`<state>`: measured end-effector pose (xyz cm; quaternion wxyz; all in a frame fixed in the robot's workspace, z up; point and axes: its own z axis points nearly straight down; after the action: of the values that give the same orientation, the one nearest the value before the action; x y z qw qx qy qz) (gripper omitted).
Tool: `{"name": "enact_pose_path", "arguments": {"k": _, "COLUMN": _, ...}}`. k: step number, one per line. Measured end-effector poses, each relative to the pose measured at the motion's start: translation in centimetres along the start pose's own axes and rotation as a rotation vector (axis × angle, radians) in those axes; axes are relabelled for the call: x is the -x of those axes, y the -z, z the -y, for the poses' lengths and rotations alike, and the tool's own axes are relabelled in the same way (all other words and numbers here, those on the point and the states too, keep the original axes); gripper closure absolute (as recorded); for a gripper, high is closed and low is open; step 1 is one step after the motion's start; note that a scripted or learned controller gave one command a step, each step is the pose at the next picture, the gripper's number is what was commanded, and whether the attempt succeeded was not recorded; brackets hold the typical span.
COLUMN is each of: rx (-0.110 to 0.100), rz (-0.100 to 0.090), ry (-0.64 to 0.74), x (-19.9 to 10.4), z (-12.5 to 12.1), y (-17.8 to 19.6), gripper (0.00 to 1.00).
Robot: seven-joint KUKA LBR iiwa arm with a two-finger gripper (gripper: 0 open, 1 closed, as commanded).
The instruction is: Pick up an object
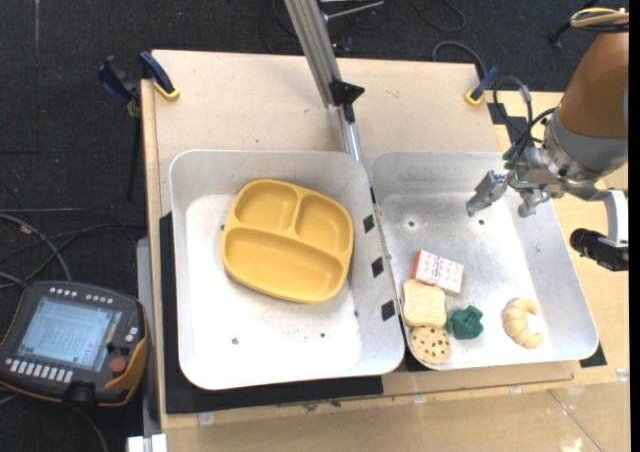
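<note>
**A:** So, the gripper (510,195) is seen hovering near the far edge of the right bin (480,250), fingers spread, nothing held. How should a pick be done?

**B:** The croissant (523,323) by the near right corner looks best isolated. The box (439,271), bread (424,303), cookie (431,344) and a green thing (465,321) (broccoli, probably) are crowded together; a centred, straight-down approach is advised.

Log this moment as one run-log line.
end effector: open, nothing held, over right white bin | small food items at bin's front | yellow divided plastic plate: left bin
</note>
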<state>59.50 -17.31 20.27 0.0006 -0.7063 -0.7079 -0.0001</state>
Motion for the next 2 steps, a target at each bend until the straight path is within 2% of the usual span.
{"name": "enact_pose_path", "arguments": {"k": 1, "rx": 0.000, "rz": 0.000, "ry": 0.000, "x": 0.0, "z": 0.0, "y": 0.0, "gripper": 0.00}}
{"name": "enact_pose_path", "arguments": {"k": 2, "rx": -0.004, "rz": 0.000, "ry": 0.001, "x": -0.7, "z": -0.3, "y": -4.6, "gripper": 0.00}}
